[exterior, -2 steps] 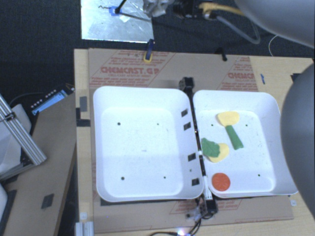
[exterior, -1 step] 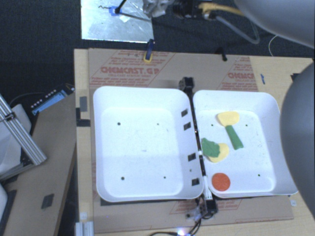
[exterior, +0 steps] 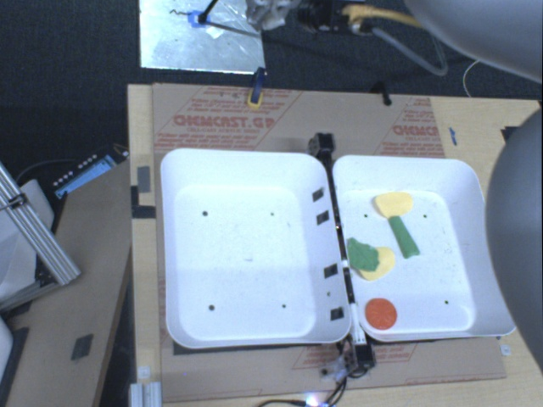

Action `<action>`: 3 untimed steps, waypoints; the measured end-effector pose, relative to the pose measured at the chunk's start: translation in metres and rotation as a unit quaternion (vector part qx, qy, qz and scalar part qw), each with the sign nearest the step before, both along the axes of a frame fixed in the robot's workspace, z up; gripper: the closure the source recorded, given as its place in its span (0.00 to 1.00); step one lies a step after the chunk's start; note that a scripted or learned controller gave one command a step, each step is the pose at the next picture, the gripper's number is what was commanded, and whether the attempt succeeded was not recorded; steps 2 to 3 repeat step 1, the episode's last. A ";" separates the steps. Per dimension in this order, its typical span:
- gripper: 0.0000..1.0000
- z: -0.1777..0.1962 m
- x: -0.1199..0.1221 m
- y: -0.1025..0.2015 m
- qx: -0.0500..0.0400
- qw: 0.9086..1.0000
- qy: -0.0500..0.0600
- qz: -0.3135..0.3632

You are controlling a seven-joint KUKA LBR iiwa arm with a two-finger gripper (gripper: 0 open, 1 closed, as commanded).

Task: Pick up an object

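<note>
The right bin [exterior: 458, 176] holds several small objects. A yellow piece [exterior: 393, 203] lies near its middle, with a green stick [exterior: 405, 236] just below it. A green leafy piece [exterior: 362, 253] rests partly on another yellow piece [exterior: 383, 264] by the bin's left wall. An orange-red disc [exterior: 381, 314] sits at the front left corner. My gripper [exterior: 270, 2] hangs high at the top of the view, beyond the bench's far edge and well away from both bins.
The left bin [exterior: 246, 248] stands beside the right one on a cardboard sheet [exterior: 229, 119]. The arm's grey body [exterior: 516, 227] looms over the right bin's right edge. A metal plate [exterior: 199, 24] lies on the floor behind the bench.
</note>
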State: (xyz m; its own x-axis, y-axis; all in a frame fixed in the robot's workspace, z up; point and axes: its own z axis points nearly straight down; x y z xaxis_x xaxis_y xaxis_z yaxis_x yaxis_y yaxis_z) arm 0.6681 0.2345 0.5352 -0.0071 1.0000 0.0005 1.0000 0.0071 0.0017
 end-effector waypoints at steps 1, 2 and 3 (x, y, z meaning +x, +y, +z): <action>1.00 0.000 0.000 0.000 0.000 1.000 0.000 0.000; 1.00 0.000 0.000 0.000 0.000 1.000 0.000 0.000; 1.00 0.000 0.000 0.000 0.000 1.000 0.000 0.000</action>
